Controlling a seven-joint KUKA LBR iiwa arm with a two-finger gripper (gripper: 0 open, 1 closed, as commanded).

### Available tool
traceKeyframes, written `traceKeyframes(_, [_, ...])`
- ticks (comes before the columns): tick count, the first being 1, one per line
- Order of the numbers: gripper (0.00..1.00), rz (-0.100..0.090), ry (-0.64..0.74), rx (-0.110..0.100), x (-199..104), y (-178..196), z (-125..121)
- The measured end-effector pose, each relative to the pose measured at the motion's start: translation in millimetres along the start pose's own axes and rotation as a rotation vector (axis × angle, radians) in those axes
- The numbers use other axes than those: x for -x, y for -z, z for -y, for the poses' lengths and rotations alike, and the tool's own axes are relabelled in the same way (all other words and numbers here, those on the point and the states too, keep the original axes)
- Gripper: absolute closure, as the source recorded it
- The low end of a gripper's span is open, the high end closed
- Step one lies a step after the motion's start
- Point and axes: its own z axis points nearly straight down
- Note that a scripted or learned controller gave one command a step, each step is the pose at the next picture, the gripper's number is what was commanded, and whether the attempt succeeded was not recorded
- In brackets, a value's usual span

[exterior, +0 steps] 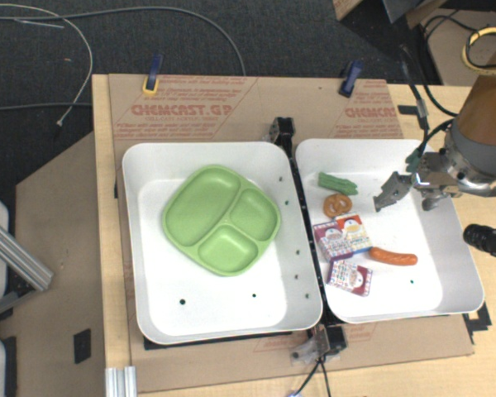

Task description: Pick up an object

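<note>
The tool (407, 190) hangs over the right bin (446, 292), its fingers spread apart with nothing between them. Left of it lie a green bean pod (337, 183) and a pretzel (337, 205); below-left, a sausage (393, 257).

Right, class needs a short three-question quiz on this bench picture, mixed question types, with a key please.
1. True or false: the green divided plate lies in the left bin.
2. Which item lies nearest the hand? A. pretzel B. hot dog C. green bean pod
3. Fill in: the two small printed packets lie in the ___ bin.

Key: 1 true; 2 C; 3 right.
</note>
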Motion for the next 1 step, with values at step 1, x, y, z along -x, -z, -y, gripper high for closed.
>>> traceKeyframes(1, [0.00,-0.001,-0.001,-0.004,4.1,-43.2,1.7])
